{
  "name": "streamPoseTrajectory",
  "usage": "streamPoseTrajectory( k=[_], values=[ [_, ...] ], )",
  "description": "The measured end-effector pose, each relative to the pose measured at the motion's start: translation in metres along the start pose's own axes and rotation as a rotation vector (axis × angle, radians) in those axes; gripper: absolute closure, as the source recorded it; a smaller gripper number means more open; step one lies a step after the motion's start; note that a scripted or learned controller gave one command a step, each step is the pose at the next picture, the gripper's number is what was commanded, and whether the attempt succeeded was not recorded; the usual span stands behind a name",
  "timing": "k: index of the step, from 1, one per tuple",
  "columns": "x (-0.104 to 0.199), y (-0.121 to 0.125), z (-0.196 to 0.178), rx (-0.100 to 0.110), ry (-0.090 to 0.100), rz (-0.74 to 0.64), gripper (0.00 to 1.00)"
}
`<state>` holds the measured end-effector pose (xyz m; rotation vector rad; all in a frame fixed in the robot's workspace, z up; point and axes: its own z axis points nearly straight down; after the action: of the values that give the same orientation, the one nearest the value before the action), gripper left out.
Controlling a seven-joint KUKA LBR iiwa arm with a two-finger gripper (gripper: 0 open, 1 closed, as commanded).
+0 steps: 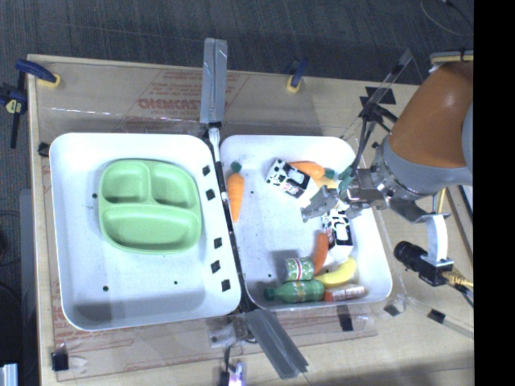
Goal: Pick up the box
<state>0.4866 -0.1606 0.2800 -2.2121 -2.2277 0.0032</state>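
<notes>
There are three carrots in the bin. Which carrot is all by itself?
The carrot at the left edge of the right bin, by the divider. The other two lie among the clutter near the gripper.

Left bin (72, 296) holds a green divided plate (150, 205); right bin (261, 292) holds a carrot (235, 194) by its left wall, a second carrot (320, 250), a banana (339, 275), a can (299, 268), a green bottle (294, 292) lying flat; blue clamps (36, 72) on the worktop (121, 95) edge.
</notes>
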Motion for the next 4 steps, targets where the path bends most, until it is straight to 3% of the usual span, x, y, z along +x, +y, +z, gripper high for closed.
streamPoseTrajectory(
  k=[1,2,3,4],
  values=[
    [0.036,0.058,0.139,0.003,0.001,-0.036,0.0],
    [-0.051,0.043,0.189,0.001,0.002,-0.308,0.0],
    [0.028,0.066,0.188,-0.001,0.0,0.081,0.0],
    [-0.045,0.029,0.189,0.001,0.003,0.069,0.0]
  ],
)
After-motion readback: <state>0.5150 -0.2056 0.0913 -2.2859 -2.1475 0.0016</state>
